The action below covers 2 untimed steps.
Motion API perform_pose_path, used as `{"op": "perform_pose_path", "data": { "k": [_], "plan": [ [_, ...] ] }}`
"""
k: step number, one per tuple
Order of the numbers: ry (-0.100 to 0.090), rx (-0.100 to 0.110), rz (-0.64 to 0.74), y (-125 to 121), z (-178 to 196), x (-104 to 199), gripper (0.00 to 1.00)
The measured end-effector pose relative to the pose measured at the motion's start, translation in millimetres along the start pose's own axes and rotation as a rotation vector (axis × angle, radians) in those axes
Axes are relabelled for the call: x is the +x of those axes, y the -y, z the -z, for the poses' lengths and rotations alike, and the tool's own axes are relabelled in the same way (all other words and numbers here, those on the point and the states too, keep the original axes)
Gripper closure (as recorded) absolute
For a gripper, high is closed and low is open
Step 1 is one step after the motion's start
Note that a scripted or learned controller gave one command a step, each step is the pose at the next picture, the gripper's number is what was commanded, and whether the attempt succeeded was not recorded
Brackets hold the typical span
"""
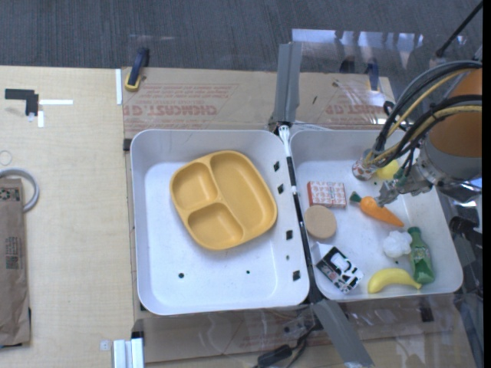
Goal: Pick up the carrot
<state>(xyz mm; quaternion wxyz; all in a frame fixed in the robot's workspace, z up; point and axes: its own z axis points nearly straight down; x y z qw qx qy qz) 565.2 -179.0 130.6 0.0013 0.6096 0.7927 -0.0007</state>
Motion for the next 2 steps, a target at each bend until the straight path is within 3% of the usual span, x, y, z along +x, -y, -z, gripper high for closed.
{"op": "perform_pose_path", "data": {
  "k": [1, 2],
  "plan": [
    [0.0, 0.0, 0.0, 0, 0, 0, 0.0],
    [-0.002, 0.001, 0.138, 21, -39, -4, 0.0]
  ]
}}
